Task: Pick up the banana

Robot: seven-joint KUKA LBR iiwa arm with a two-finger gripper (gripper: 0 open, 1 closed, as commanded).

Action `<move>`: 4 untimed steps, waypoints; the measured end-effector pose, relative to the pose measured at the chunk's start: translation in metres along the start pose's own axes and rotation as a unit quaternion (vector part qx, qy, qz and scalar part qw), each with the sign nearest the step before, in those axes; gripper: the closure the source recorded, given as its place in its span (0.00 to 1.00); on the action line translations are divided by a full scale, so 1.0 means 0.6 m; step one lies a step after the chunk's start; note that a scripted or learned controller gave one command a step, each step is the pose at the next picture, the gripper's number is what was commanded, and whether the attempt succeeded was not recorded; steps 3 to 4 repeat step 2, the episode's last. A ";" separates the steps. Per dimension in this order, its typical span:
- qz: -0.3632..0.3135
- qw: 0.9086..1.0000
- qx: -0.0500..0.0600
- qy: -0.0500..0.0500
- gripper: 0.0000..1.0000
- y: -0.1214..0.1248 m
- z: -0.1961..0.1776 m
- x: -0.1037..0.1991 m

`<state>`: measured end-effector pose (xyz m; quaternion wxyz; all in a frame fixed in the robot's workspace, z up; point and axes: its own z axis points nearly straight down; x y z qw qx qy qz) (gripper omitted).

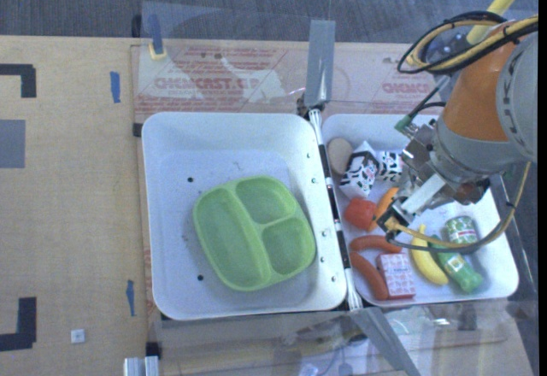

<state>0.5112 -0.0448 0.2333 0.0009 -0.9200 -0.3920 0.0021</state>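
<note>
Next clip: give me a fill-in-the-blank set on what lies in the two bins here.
1. The green plate is divided into ___ compartments.
2. It lies in the bin on the view's ___ side.
3. The banana lies between a red box and a ___ bottle.
Missing words: three; left; green.

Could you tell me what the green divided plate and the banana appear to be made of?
The green divided plate looks like moulded plastic: uniform colour, soft sheen, rounded ridges. The banana is probably a plastic toy: smooth, even yellow, but too small to confirm.
</note>
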 end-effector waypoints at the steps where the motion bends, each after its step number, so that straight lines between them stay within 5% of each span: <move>1: 0.000 1.000 0.000 0.000 0.00 0.000 0.001 -0.001; 2: 0.016 1.000 0.002 -0.001 0.00 -0.033 0.077 0.010; 4: 0.016 1.000 0.002 -0.001 0.00 -0.033 0.077 0.010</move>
